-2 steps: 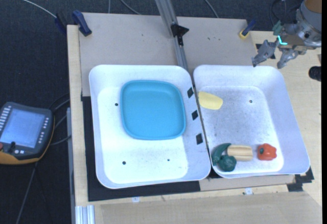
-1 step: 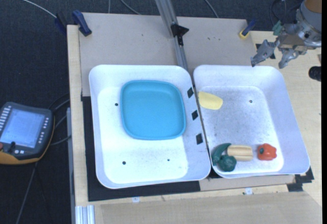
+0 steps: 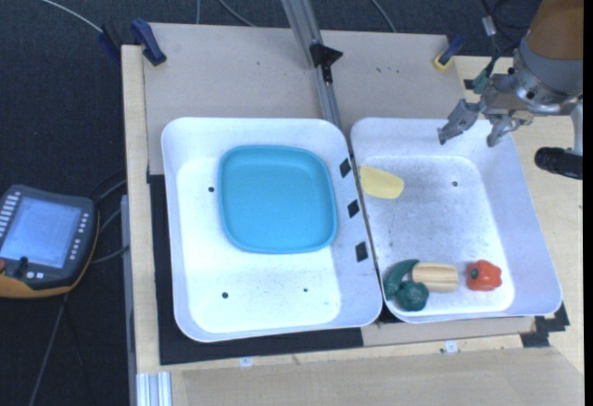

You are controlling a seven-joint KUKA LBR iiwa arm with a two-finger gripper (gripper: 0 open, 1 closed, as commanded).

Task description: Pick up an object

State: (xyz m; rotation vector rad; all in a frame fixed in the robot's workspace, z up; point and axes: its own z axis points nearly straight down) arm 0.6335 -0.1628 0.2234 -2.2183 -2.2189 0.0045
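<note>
Camera view: I see my jaws spread wide and empty over the right bin (image 3: 519, 209)'s far rim; open floor below, with wedge (image 3: 381, 183), corn (image 3: 435, 276) and pepper (image 3: 483, 275) along its edges.

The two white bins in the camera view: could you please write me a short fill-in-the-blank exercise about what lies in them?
1. The blue plate lies in the ____ bin.
2. The red pepper lies in the right bin, near its ____ edge.
3. The hand hangs over the ____ bin's far edge.
4. The tan block lies between the green toy and the ____ pepper.

Missing words: left; near; right; red
</note>
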